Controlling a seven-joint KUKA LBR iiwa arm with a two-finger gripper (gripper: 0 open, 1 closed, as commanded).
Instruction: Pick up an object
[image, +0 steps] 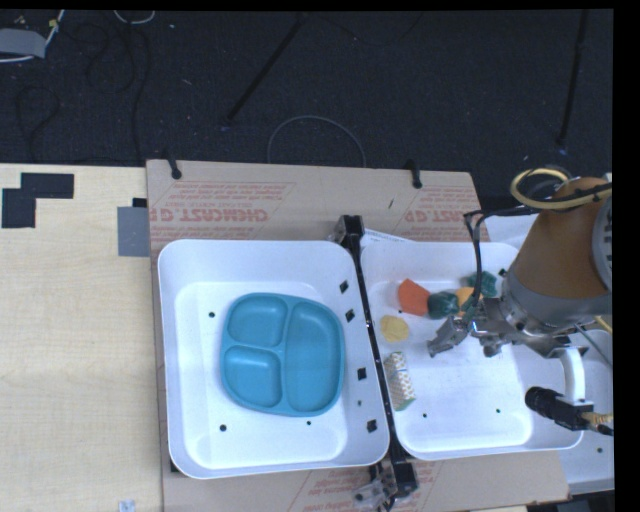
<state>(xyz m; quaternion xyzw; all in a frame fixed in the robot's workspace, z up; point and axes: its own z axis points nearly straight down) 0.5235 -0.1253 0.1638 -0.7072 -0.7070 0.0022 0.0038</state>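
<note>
Dark carpet with loose cables fills the top of my feed, and below it a pale wooden bench (70, 330) carries a sheet of cardboard (300, 205) with two white bins on it. My left bin (190, 270) holds a blue divided plate (282, 353) lying flat near its middle. The right bin (470, 425) holds the small things I could pick: an orange-red block (413, 296) toward the far edge, a teal piece (442, 303) just beside it, a small orange piece (466, 296) and a green piece (487, 283) close to the arm, a yellow round piece (395, 328) nearer the divider between the bins, and a ridged beige piece (400, 379) lying against that divider edge. My arm (560, 260) reaches in from the right with its orange band over the bin's right side. The gripper (462, 332) sits low near the bin's middle, just on the near side of the teal and orange pieces. I cannot tell how it is set, and I see nothing clearly in it.
</note>
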